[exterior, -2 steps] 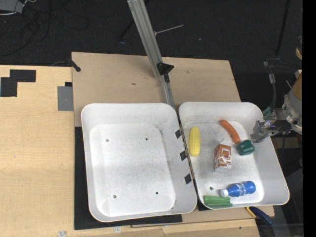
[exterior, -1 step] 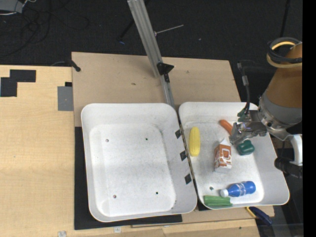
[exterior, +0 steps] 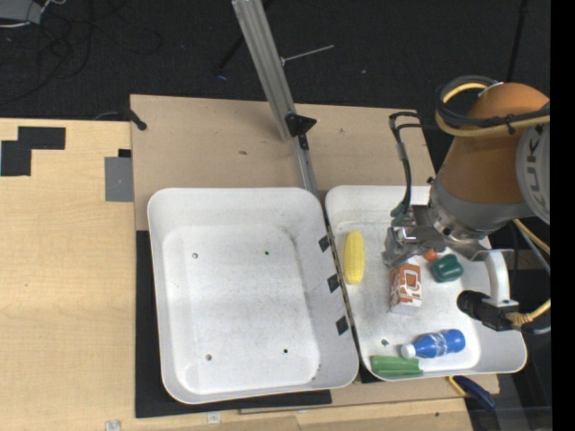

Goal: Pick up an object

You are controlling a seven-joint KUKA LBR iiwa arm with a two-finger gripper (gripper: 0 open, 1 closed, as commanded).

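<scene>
Two white bins (exterior: 243, 206) on tan bench (exterior: 63, 268); dark floor (exterior: 135, 34) behind.

The grey arm with its orange band fills the frame's upper right, reaching down-left; its end effector (exterior: 402, 241) hangs right of centre.

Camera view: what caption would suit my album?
Robot gripper hovers over yellow corn, a carton and a blue bottle.

A robotics lab. The tabletop (exterior: 63, 241) of bare plywood carries two white bins (exterior: 238, 285), an aluminium rail (exterior: 265, 57) rises at upper centre, and loose cables (exterior: 36, 3) lie at upper left.
</scene>
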